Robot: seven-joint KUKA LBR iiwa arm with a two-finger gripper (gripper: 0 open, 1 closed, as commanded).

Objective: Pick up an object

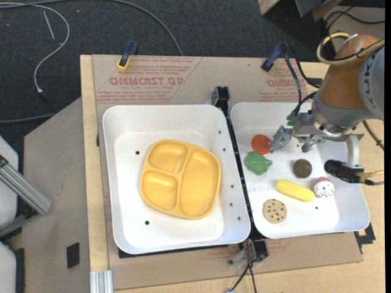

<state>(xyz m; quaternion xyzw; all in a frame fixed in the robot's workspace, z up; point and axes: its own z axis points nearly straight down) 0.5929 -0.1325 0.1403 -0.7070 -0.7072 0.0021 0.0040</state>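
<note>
The right bin (351, 215) holds several small things. A red piece (261, 143) and a green leafy piece (258, 163) lie by its left wall. A brown ball (302, 168) sits mid-bin, with a yellow corn-like piece (294, 190), a chocolate-chip cookie (275, 210) and a white ball with red spots (324, 188) nearer the front. My gripper (295, 141) hangs open over the bin's back half, just right of the red piece and above the brown ball. Nothing is between its fingers.
The left bin (122, 224) holds a yellow divided plate (181, 177). A black clamp (220, 95) sits at the back where the two bins meet. Blue clips (126, 54) hold the cardboard base at the back edge.
</note>
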